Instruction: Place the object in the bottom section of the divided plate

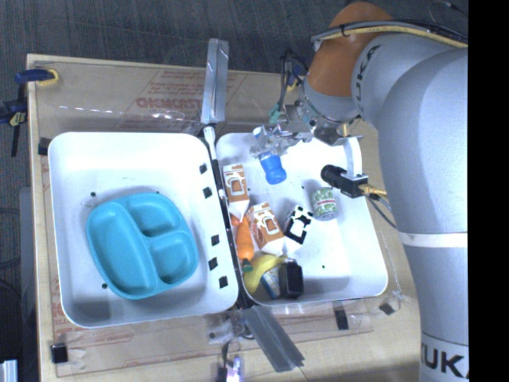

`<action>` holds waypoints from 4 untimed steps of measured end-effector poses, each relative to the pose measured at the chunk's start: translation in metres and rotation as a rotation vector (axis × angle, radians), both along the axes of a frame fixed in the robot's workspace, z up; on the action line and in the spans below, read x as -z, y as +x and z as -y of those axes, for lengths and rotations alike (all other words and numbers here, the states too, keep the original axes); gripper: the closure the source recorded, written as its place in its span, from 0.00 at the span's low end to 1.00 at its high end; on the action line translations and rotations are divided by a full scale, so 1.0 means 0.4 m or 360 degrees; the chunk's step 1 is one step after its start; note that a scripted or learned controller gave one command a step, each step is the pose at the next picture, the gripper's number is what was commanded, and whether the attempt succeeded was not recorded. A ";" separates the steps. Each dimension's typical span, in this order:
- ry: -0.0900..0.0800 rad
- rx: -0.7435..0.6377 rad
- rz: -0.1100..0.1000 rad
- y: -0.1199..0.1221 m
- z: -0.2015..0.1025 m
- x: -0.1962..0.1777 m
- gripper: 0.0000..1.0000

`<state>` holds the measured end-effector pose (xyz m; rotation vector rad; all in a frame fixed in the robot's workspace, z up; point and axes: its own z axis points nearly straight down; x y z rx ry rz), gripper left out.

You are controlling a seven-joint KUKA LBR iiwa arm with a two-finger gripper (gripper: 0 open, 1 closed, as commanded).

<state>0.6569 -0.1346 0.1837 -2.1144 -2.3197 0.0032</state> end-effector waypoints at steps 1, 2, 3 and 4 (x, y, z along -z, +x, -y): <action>-0.0001 0.0018 0.0001 -0.013 -0.179 -0.080 1.00; -0.0003 0.0146 0.0001 -0.078 -0.054 -0.191 1.00; -0.0002 0.0253 -0.0005 -0.028 -0.254 -0.045 1.00; -0.0001 0.0127 -0.0006 -0.032 -0.486 -0.018 1.00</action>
